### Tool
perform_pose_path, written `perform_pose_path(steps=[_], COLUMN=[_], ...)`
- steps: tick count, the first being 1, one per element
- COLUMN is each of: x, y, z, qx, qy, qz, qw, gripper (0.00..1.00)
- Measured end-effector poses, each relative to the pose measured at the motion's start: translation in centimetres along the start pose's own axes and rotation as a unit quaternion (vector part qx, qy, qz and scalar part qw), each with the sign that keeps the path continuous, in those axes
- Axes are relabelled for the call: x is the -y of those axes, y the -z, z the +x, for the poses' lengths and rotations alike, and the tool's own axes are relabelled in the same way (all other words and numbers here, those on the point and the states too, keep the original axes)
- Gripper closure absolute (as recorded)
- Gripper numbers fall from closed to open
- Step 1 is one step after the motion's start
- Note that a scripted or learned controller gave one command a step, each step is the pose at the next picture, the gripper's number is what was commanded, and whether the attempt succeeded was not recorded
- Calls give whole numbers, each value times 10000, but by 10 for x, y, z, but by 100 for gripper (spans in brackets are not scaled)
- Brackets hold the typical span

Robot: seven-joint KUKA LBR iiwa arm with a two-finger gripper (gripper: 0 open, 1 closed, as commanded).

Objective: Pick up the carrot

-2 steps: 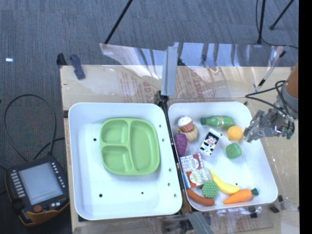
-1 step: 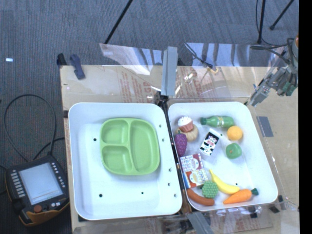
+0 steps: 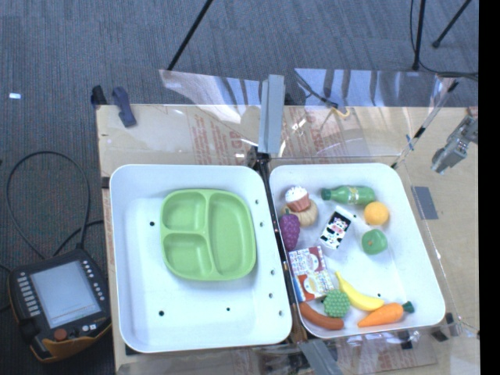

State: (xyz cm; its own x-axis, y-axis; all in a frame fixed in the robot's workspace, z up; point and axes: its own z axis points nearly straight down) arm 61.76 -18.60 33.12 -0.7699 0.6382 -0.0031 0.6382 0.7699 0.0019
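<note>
The carrot (image 3: 381, 315), orange with a green stub at its right end, lies in the front right corner of the right bin (image 3: 414, 209). It rests just in front of a yellow banana (image 3: 359, 294) and to the right of a broccoli floret (image 3: 337, 303). My gripper (image 3: 453, 150) hangs at the far right of the view, outside the bin past its back right corner, well away from the carrot.
The right bin also holds a sausage (image 3: 320, 317), a red carton (image 3: 306, 272), a cow-print carton (image 3: 336, 229), a green bottle (image 3: 348, 194), an orange (image 3: 376, 213), a green fruit (image 3: 374, 241), a cupcake (image 3: 297, 200) and grapes (image 3: 290, 230). A green divided plate (image 3: 208, 233) sits in the left bin (image 3: 133, 287).
</note>
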Motion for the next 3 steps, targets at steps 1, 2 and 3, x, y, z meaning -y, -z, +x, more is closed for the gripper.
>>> perform_pose_path(steps=[1,2,3], x=[38,7,32], y=[52,21,70], z=[16,-32,-2], qx=[-8,-7,4], qy=[210,-423,812], qz=[4,5,-3], qw=[9998,9991,9967], gripper=[100,100,100])
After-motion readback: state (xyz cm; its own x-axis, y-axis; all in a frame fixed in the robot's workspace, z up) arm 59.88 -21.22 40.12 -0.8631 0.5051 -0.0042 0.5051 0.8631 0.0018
